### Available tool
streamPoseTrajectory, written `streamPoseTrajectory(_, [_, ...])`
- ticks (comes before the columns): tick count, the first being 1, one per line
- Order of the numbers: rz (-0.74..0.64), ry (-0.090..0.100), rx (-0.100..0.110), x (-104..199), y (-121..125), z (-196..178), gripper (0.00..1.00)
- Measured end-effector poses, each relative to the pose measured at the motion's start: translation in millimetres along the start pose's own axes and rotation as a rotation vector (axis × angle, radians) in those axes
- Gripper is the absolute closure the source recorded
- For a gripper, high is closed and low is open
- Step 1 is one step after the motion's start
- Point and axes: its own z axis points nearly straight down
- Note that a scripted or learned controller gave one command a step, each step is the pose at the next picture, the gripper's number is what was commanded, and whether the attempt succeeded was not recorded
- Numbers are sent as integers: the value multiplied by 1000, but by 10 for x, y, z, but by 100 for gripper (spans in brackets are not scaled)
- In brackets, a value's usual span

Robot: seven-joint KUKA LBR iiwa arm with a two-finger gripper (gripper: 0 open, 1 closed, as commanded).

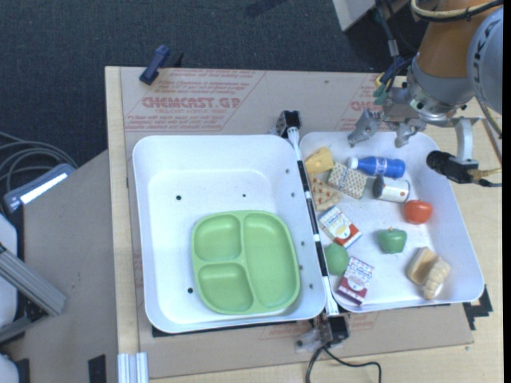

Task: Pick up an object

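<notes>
My gripper (pixel 382 132) hangs over the back edge of the right bin (pixel 459 214), its two fingers spread open with nothing between them. Just in front of it lies a blue and white bottle (pixel 379 166). Around that are a yellow cheese wedge (pixel 318 161), a patterned cracker packet (pixel 347 180), a small white cylinder (pixel 393 190), a red tomato (pixel 417 211), a green pepper (pixel 391 240), a bread piece (pixel 426 270), a green round fruit (pixel 336 258) and two small cartons (pixel 338 227) (pixel 357 278).
The left bin (pixel 160 182) holds a green three-compartment tray (pixel 243 262). A black clip (pixel 289 121) sits at the joint between the bins. A blue clamp (pixel 154 64) lies at the board's back left corner. Cables run off the left edge.
</notes>
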Motion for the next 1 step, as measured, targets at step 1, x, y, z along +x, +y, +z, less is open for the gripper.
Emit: streamPoseTrajectory(1, [1,-1,1,-504,48,525,0])
